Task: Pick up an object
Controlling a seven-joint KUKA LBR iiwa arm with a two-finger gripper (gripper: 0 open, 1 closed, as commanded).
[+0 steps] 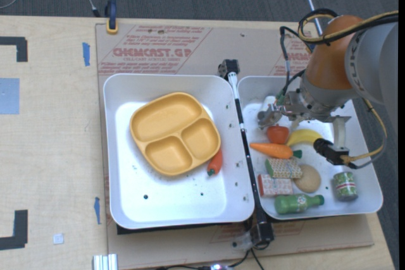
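Because the toys crowd the right bin (370, 196), the tool (273, 116) hangs low over its upper left, just above the tomato (277, 134); its grip state cannot be told.

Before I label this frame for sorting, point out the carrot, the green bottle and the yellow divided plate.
carrot (272, 150): camera view, middle of its orange body.
green bottle (299, 203): camera view, middle of its body.
yellow divided plate (166, 117): camera view, floor of its largest compartment.
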